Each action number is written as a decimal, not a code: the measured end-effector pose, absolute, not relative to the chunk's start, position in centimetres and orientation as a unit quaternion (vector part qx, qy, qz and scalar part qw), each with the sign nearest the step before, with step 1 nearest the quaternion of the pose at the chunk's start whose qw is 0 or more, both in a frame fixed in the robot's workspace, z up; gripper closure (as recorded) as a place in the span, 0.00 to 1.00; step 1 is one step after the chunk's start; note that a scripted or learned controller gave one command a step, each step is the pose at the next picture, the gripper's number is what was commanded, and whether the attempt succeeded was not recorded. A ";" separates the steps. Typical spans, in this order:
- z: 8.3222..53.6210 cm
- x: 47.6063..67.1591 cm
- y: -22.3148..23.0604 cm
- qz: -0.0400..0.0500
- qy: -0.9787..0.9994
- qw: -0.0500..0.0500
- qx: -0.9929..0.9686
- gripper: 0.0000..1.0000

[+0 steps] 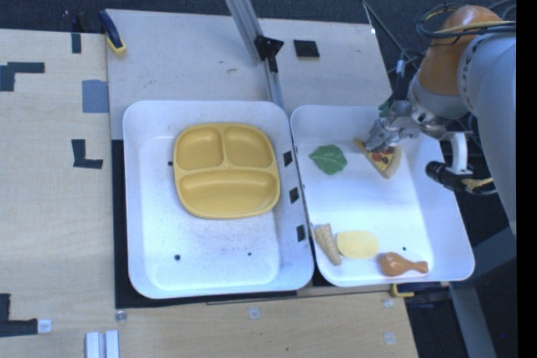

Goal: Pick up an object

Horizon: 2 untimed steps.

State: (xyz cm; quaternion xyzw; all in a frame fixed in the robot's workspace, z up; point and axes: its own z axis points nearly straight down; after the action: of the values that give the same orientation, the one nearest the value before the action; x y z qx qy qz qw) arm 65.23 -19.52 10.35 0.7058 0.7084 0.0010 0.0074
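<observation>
**A:** From the overhead camera, where was the gripper (382, 140)?

**B:** Down in the right bin (436, 218), near its far edge, with the grey arm (491, 96) and its orange band (449, 46) reaching in from the right. It sat right on the pizza slice (388, 162), a small wedge with a tan crust; the tip covered the slice's far end.

**A:** Clenched on it?

**B:** I could not tell. The tip was too small and blurred, so no grip on the slice could be confirmed.

**A:** What else lay in that bin?

**B:** A green leaf (328, 158) just left of the slice, apart from it. Along the near edge were a bread piece (326, 243), a pale yellow disc (358, 244) touching it, and a drumstick (403, 266) beside the near rim.

**A:** And the left bin (151, 205)?

**B:** It held a yellow divided plate (226, 170) in its far half.

**A:** Any writing or labels?

**B:** None I could read.

**A:** Room to move?

**B:** The middle of the right bin was bare white floor between the slice and the near row. The slice lay close to the far rim, and a metal post (239, 0) stood slanting behind the gap between the bins.
</observation>
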 end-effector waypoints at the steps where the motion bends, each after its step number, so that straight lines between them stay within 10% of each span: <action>1: 14.7 65.1 -19.1 0.001 0.708 0.001 0.707 1.00; 2: 19.1 64.6 -19.5 0.000 0.707 0.001 0.707 1.00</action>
State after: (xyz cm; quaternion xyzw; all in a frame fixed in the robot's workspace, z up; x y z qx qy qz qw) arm 64.64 -19.51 19.14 0.7069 0.7074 0.0003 0.0005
